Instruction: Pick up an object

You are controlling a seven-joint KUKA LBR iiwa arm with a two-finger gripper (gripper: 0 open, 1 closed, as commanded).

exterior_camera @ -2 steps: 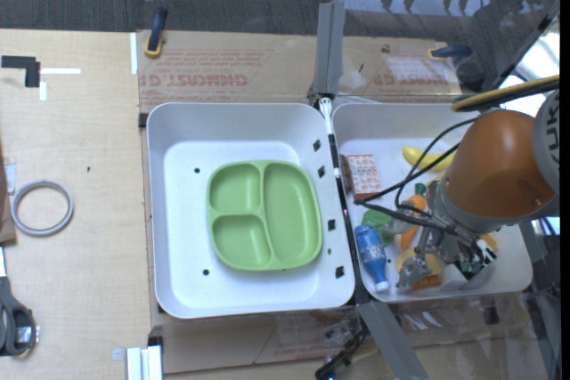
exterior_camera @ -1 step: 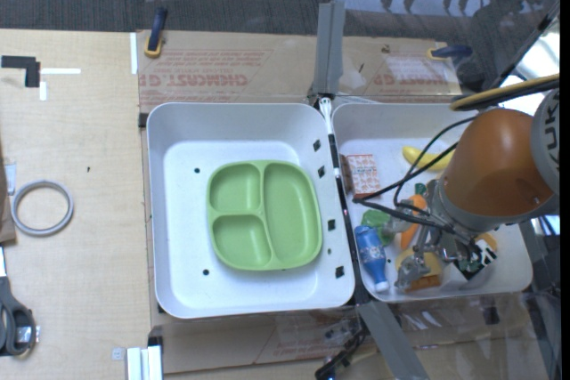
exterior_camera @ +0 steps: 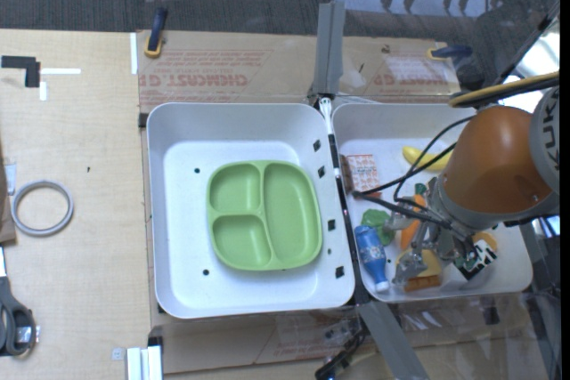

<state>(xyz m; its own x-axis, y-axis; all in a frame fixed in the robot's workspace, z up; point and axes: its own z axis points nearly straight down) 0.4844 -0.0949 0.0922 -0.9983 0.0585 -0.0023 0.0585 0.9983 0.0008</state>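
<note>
Gripper is lowered into the right bin's clutter — grip can't be told; blue tube is seen just left.

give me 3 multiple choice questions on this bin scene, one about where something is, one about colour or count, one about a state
1. Where is the green plate?
A. in the left bin
B. in the right bin
C. on the bare bench

2. How many compartments does the green plate have?
A. two
B. three
C. five

3. How does the gripper stand relative to the right bin?
A. parked over the left bin
B. raised away outside both bins
C. down among the cluttered items in the right bin

Key:
1 A, the plate lies on the floor of the left bin.
2 B, two smaller wells sit beside one long well.
3 C, the arm reaches into the right bin, its gripper low among the items there, near the blue tube.
</note>
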